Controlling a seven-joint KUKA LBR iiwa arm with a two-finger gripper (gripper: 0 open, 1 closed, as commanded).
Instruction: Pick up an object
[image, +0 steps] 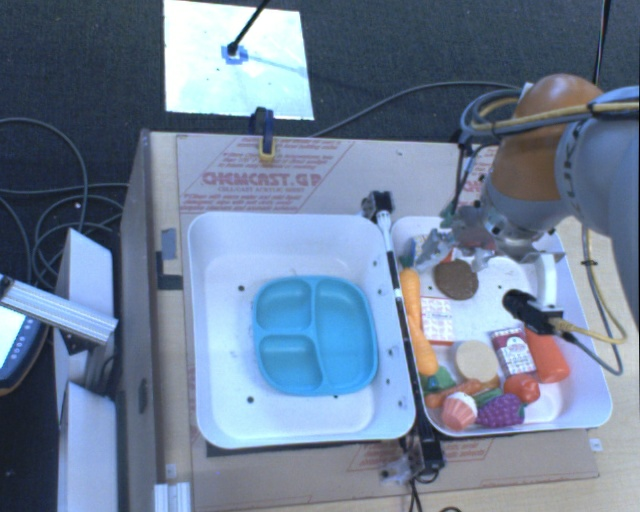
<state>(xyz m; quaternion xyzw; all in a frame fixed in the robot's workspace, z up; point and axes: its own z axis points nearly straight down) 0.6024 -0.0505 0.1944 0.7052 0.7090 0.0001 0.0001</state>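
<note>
My gripper (458, 256) hangs over the far part of the right bin (582, 300), open, with its fingers spread just beyond a brown round patty (456, 281) and nothing between them. The patty lies flat on the bin floor. An orange carrot (417, 325) stretches along the bin's left wall. A red-patterned card (437, 320), a pale round bun (476, 360) and a small red box (515, 353) lie nearer the front. An orange-red piece (549, 358), purple grapes (503, 410) and a cupcake (460, 409) crowd the front edge.
The left bin (225, 300) holds a blue divided plate (313, 335). A ridge between the two bins runs from the black clamp (378, 206) toward the front. Cables trail over the dark floor at the left and back.
</note>
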